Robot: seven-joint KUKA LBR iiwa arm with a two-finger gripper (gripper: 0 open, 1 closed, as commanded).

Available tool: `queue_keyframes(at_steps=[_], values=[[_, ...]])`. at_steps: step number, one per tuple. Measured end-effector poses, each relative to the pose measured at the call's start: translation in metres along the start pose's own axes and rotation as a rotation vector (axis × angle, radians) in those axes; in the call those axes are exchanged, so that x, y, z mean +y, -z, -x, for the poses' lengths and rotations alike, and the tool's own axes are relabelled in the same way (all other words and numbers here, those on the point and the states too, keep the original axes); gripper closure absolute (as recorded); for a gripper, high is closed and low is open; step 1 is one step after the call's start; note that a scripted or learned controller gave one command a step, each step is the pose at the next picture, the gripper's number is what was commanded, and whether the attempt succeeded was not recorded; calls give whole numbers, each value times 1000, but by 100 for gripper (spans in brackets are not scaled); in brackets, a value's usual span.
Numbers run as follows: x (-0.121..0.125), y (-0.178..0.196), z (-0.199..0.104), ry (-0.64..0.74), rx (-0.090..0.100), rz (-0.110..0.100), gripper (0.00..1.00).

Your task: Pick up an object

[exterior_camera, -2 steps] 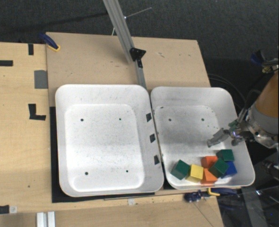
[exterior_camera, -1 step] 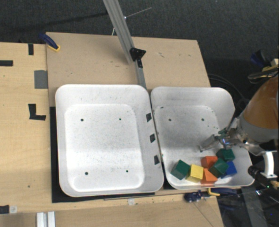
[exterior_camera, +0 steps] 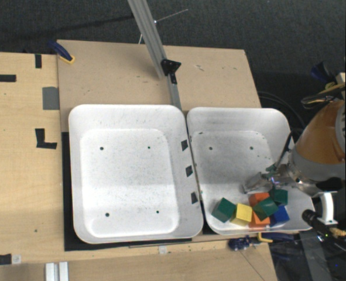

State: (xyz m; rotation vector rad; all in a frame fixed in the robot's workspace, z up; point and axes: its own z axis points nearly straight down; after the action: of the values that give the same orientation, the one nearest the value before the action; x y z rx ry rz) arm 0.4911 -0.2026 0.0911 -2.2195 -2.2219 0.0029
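The tool (exterior_camera: 260,183) sat low in the right bin (exterior_camera: 231,122), just above a cluster of blocks in that bin's near right corner. Whether it was released or clenched could not be told. Cluster: 1 green block (exterior_camera: 223,209), 1 yellow block (exterior_camera: 243,213), orange, dark green and blue pieces touching.

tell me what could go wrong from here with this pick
The small coloured blocks are packed together in the near corner of the right white bin: the green cube, yellow cube, orange block and blue block touch. The end effector sits at the cluster's edge, so it may nudge neighbours or pinch two at once. The bin wall beside the pile also leaves little room.
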Motion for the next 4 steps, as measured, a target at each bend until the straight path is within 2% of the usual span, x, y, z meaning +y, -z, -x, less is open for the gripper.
queue_keyframes(at_steps=[1, 3, 4], values=[[1, 11, -1, 1, 0, 4, 100], [1, 136, 1, 1, -2, 8, 100], [2, 183, 1, 1, -1, 6, 100]])
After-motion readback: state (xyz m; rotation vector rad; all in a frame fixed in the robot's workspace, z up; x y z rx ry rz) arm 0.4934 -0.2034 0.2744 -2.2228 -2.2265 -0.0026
